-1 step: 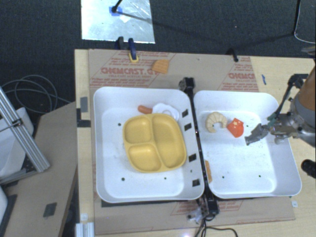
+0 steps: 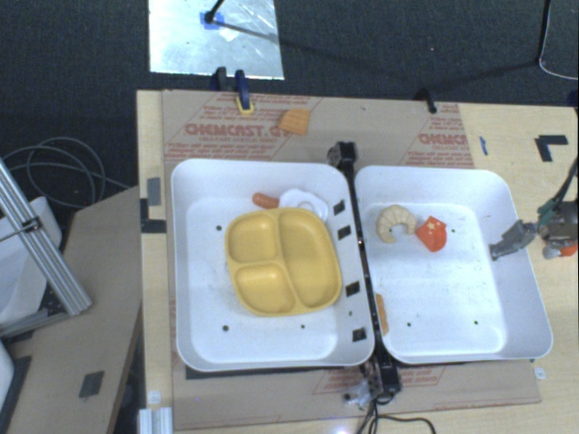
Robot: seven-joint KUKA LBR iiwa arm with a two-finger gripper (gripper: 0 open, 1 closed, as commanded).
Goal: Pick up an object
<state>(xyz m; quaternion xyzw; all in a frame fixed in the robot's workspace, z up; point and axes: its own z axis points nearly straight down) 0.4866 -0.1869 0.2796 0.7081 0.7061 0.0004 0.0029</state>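
Note:
In the right bin (image 2: 470,333), toward its back left, a beige curled shrimp-shaped toy (image 2: 395,222) lies next to a red-orange chunk (image 2: 432,233). The left bin (image 2: 204,333) holds a yellow three-part plate (image 2: 282,262). Just behind that plate lie a small orange sausage piece (image 2: 265,201) and a white piece (image 2: 303,202). My gripper (image 2: 505,245) hangs over the right rim of the right bin, about 80 px right of the red-orange chunk and touching none of the objects. Its tip is small and dark here.
A tan block (image 2: 294,120) rests on the cardboard behind the left bin. A blue and yellow clamp (image 2: 242,90) stands at the bench's back edge, with a shiny metal sheet (image 2: 215,25) beyond it. Black clips (image 2: 355,242) line the seam between the bins.

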